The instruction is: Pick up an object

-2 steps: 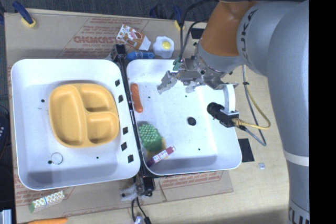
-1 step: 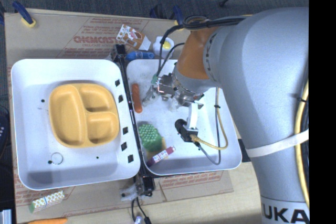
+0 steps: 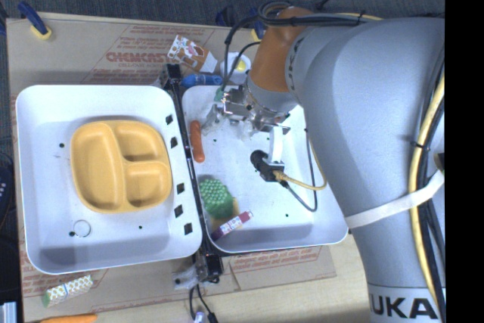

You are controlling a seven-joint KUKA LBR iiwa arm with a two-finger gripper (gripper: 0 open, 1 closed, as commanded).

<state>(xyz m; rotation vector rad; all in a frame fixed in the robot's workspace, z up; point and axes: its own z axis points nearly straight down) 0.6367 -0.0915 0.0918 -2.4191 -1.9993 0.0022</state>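
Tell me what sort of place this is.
Probably a robotics lab's bin-picking bench: a KUKA arm reaches over two white bins on cardboard, holding test items like a yellow divided tray and an orange toy carrot.

Right bin (image 3: 318, 227): open white floor at centre and lower right. Left edge is crowded by an orange carrot (image 3: 197, 141), green studded ball (image 3: 214, 194) and a marker (image 3: 233, 224) in the lower left. Arm (image 3: 363, 87) covers the upper right. Left bin (image 3: 30, 163): yellow divided tray (image 3: 121, 164) takes the middle, free margin around it.
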